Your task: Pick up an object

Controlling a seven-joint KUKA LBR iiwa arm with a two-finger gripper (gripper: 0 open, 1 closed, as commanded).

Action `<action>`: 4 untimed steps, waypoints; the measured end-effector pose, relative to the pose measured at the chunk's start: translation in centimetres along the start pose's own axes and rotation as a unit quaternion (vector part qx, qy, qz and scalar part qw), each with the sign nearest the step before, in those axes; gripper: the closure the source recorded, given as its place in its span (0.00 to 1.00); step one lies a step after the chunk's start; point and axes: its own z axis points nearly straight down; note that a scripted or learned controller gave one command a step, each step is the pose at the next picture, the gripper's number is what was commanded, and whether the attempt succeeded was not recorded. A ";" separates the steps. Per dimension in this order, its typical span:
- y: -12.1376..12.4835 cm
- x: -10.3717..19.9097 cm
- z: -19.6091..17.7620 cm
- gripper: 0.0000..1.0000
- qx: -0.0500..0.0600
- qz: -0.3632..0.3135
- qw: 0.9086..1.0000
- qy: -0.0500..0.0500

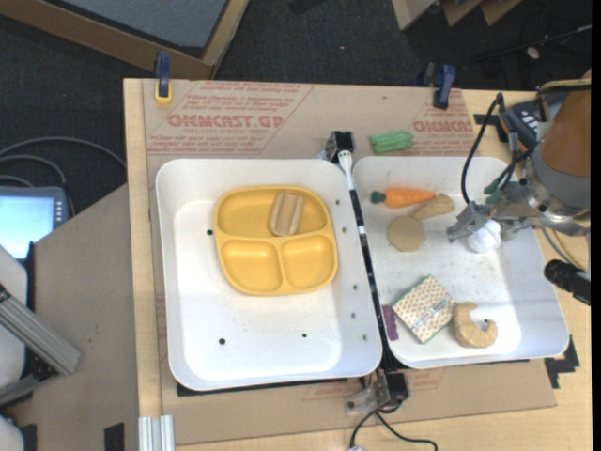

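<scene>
My gripper [477, 231] reaches in from the right and hangs low over the middle of the right bin [531, 332]. A small white thing [485, 241] lies right at its tip; whether it is held is unclear. An orange carrot [409, 196] lies at the bin's far left, with a tan chunk [435, 207] beside it and a round tan biscuit [406, 234] just below. Nearer the front lie a patterned green-and-white packet [423, 308] and a tan bagel [474, 327].
The left bin [263, 346] holds a yellow divided plate [227, 256] with a tan bun [285, 213] in its far compartment. A green object [391, 142] lies on the bench behind the bins. Black cables [488, 148] hang near the arm at the right.
</scene>
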 end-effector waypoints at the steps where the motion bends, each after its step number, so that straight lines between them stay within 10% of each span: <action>1: 5.8 2.9 10.5 0.00 -0.002 -0.001 1.000 0.001; 2: 10.4 5.2 10.4 0.00 0.009 0.000 1.000 -0.001; 3: 10.6 5.3 9.2 1.00 0.004 0.000 1.000 0.000; 4: 10.5 5.4 9.2 0.00 0.004 -0.001 1.000 0.000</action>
